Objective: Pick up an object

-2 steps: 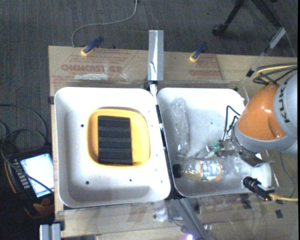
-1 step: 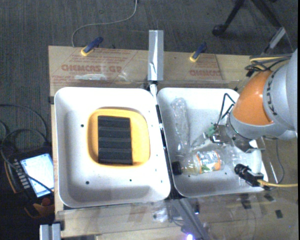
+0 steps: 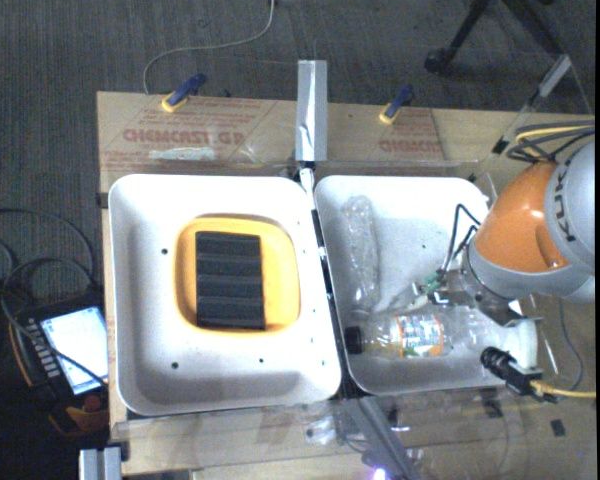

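Best closed squarely across the lying clear bottle (image 3: 405, 336) in the right bin (image 3: 410, 193); end effector (image 3: 450, 290) state unreadable.

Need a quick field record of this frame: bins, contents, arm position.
left bin: holds a yellow tray with a black ridged block on it
right bin: holds two clear plastic bottles
bottle with label: lying on its side near the front wall, dark cap toward the left bin
second bottle: clear, no label visible, lying along the bin's left wall
arm: reaching in over the right bin's right side
gripper: low over the bin, just above the labelled bottle; grasp unclear
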You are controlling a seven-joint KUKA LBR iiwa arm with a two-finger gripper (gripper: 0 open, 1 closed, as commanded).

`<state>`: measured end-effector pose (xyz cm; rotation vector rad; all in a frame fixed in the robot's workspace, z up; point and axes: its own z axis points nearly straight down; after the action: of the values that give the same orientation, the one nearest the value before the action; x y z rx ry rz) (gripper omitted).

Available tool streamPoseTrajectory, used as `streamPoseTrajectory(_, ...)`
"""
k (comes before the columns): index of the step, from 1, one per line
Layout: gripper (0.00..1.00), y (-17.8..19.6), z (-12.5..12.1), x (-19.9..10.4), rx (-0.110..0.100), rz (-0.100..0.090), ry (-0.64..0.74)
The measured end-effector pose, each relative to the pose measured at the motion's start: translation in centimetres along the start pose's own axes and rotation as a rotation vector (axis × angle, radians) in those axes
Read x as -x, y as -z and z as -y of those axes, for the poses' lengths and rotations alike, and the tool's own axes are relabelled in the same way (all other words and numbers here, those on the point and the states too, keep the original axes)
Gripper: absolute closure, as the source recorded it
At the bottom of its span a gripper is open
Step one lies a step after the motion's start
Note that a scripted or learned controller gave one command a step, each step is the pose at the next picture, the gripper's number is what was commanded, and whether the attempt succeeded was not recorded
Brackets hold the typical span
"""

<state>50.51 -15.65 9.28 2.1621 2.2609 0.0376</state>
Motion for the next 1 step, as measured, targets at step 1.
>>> streamPoseTrajectory(1,1.00,0.90,0.01,0.15,-0.001,0.003,-0.002)
